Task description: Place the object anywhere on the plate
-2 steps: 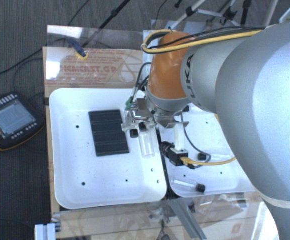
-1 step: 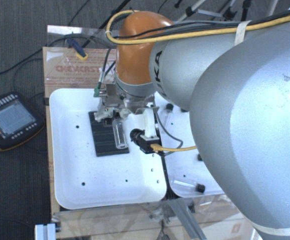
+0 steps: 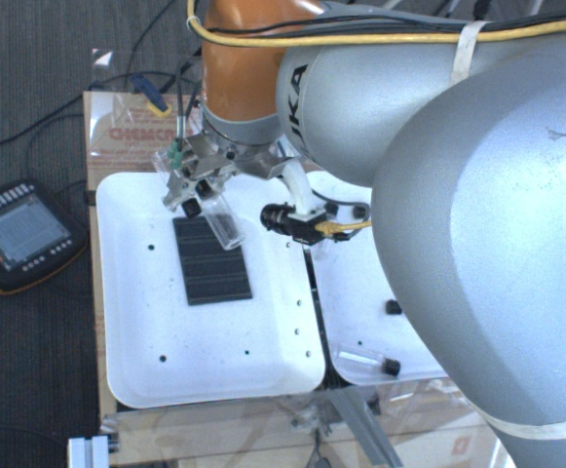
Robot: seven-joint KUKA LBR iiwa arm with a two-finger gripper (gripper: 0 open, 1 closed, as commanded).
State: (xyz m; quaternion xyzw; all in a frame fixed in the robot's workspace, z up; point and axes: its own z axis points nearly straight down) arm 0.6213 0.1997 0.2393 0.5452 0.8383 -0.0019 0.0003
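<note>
A black ribbed rectangular plate (image 3: 214, 266) lies flat in the left white bin (image 3: 136, 359), a little above its middle. My gripper (image 3: 199, 208) hangs over the plate's far edge, just under the orange wrist band. A small dark piece (image 3: 191, 206) shows right at the gripper's tip, beside the plate's top left corner. I cannot tell whether it is held or lying on the bin floor. The grey arm covers most of the right side of the view.
The right bin (image 3: 360, 334) holds two small dark bits (image 3: 392, 307) (image 3: 390, 367) and a pale stick (image 3: 357, 359). A black and yellow fitting (image 3: 307, 222) juts out over the divide between the bins. A handheld controller (image 3: 15, 234) lies on the floor at left.
</note>
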